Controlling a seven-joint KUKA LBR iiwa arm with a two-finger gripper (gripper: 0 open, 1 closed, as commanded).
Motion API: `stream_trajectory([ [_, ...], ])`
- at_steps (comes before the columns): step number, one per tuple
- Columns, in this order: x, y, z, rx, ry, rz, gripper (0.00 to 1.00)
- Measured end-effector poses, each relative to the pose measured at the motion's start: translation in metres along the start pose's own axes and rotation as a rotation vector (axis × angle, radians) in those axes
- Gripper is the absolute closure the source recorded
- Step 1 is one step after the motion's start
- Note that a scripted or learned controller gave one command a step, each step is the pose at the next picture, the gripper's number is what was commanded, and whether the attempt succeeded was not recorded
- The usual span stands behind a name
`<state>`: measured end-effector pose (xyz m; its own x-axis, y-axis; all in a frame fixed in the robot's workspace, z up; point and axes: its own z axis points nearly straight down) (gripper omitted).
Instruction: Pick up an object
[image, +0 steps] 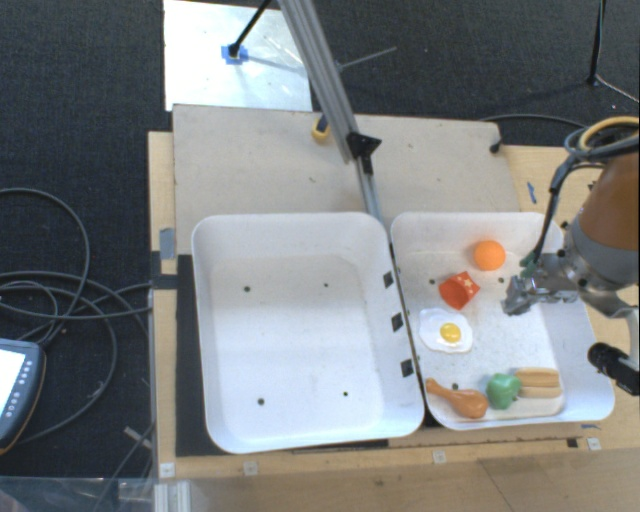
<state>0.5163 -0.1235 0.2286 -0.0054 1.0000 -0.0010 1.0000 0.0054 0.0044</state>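
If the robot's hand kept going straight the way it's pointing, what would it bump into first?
The hand seems to point down and a little leftward over the right bin. It would probably meet bare bin floor first, between the red block and the fried egg. Depth is hard to judge from above.
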Motion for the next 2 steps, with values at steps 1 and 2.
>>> stream_trajectory([
  [1, 0.044, 0.007, -0.005, 0.001, 0.002, -0.005, 1.0],
  [2, 0.086, 0.017, -0.004, 0.002, 0.002, -0.005, 1.0],
])
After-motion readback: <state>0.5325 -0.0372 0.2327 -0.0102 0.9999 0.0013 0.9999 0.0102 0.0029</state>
